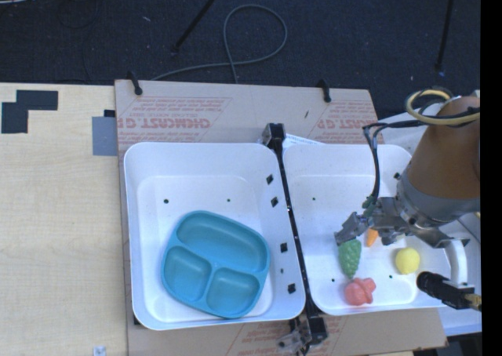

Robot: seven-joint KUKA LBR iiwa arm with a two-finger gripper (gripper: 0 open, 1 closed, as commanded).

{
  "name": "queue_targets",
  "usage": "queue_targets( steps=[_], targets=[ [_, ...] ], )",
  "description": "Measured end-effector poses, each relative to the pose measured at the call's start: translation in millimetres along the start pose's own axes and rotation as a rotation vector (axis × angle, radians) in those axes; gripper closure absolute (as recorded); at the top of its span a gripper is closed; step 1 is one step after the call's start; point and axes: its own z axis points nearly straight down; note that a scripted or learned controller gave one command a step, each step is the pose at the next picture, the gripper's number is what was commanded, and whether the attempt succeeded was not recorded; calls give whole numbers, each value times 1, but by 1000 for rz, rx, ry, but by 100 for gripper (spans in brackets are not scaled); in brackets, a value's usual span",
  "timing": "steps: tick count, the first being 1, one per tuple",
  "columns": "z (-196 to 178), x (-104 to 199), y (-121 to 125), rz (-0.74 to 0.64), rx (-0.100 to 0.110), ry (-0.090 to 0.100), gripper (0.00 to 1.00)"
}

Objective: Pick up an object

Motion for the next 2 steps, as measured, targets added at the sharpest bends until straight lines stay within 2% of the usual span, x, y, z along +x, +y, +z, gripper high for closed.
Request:
queue_targets(
  steps=[1, 2],
  targets=[
    [-6, 0, 3, -2, -13, -2, 0],
    [49, -10, -2, -2, -9, -1, 0]
  ],
)
